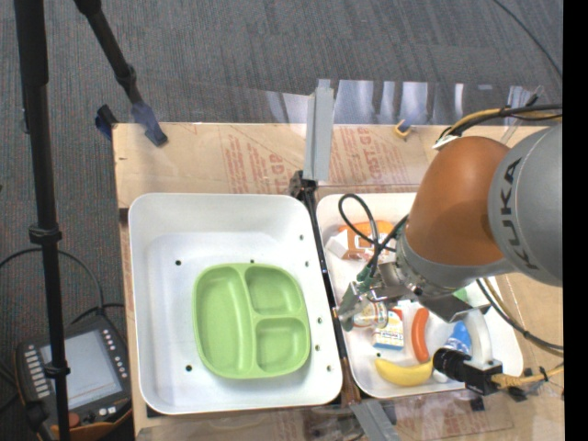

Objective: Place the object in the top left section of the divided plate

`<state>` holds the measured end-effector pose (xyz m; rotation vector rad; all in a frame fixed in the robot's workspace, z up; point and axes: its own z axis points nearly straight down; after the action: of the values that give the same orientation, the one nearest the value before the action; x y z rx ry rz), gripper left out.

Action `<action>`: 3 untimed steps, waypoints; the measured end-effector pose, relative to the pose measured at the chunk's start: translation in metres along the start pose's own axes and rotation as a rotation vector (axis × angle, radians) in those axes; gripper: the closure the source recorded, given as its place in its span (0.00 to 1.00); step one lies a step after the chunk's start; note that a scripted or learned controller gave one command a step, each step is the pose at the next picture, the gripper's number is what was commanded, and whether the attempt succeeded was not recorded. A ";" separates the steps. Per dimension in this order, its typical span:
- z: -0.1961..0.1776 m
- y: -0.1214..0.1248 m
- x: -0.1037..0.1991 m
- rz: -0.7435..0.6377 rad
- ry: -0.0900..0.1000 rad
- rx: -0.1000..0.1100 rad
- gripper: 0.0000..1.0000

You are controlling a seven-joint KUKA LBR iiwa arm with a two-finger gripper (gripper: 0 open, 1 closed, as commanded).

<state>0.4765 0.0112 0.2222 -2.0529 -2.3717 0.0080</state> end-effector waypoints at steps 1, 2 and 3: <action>0.039 0.077 0.081 -0.351 -0.001 0.001 1.00; 0.004 0.147 0.106 -0.549 -0.002 -0.002 1.00; 0.020 0.061 0.062 -0.506 -0.001 0.000 1.00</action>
<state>0.5283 0.0815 0.2015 -1.3940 -2.8099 0.0067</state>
